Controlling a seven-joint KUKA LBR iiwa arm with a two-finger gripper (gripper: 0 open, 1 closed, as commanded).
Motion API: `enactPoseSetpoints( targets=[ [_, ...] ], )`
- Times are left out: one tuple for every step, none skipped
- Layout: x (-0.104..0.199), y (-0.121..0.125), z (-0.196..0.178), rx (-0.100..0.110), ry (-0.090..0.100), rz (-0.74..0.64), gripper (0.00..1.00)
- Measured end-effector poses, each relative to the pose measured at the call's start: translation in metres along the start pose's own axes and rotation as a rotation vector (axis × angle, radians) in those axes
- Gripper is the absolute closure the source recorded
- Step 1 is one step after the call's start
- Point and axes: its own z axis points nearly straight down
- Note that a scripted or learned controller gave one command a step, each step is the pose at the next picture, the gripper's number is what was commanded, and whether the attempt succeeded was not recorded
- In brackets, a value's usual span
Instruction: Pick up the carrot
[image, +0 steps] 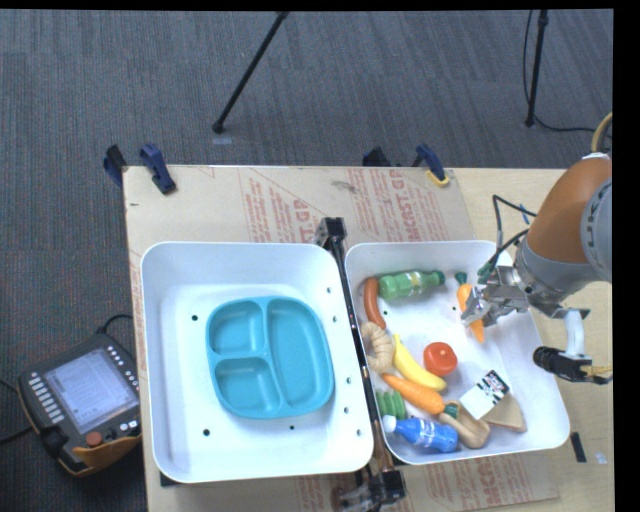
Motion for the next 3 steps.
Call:
enactPoseSetpoints(
  targets=[
    [0.05, 0.038, -0.095, -0.005, -0.004, 0.437, 1.0],
    [0.051, 0.038, -0.105, -0.002, -0.005, 0.431, 1.0],
    [0.052, 0.038, -0.114, 0.001, -0.005, 0.424, 1.0]
  ],
)
